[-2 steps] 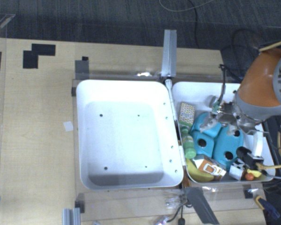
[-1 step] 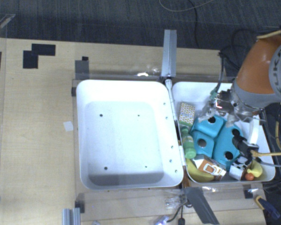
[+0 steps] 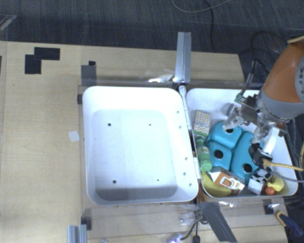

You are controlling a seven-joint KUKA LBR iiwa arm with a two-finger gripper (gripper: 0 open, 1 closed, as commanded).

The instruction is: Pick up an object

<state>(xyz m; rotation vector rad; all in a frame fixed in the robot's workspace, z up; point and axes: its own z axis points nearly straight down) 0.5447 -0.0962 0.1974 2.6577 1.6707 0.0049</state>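
STAGE: approach | claw [image 3: 247, 116] over right bin [image 3: 215, 96], above teal block [image 3: 224, 146] | opening: cannot tell | nothing visibly gripped | REMAINING: grasp, lift

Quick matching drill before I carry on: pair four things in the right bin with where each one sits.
Things:
1. blue block
2. patterned card
3. yellow duck
4. green bottle

Places:
A. front right corner of the right bin
B. middle of the bin, below the gripper
C. against the left wall, in front of the card
D. near the left wall, toward the back

Pairs: 1-B, 2-D, 3-A, 4-C
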